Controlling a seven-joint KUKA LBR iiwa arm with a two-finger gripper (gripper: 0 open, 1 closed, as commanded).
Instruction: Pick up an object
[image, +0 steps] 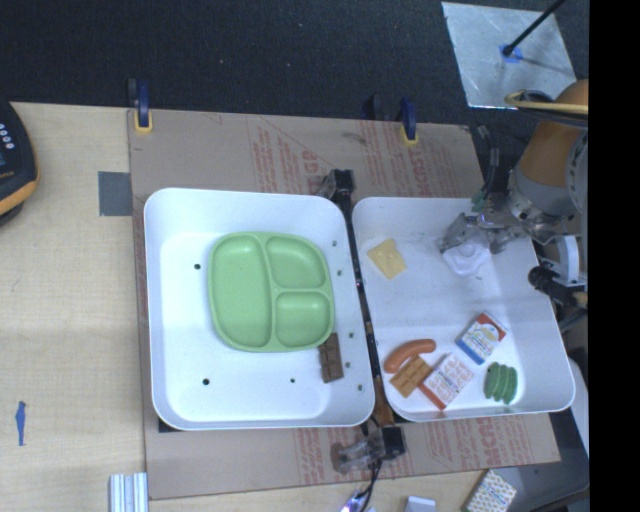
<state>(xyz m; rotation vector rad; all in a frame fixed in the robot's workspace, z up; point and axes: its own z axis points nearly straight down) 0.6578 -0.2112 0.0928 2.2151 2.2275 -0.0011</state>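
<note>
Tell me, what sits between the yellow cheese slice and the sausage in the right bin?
Nothing: between the cheese slice and the sausage, the camera view shows bare white bin floor.

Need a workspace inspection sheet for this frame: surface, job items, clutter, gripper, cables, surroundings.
Surface: cardboard sheet clamped over a wooden bench; left bin and right bin side by side.
Job's things: right bin holds a yellow cheese slice, white crumpled item, sausage, cracker, two small printed packets, green pickle-like piece. Left bin holds a green divided plate.
Clutter: brown block by the plate.
Gripper: gripper low over the white crumpled item; grasp not confirmed.
Cables: nothing seen.
Surroundings: blue clamps at the cardboard's far edge.
</note>
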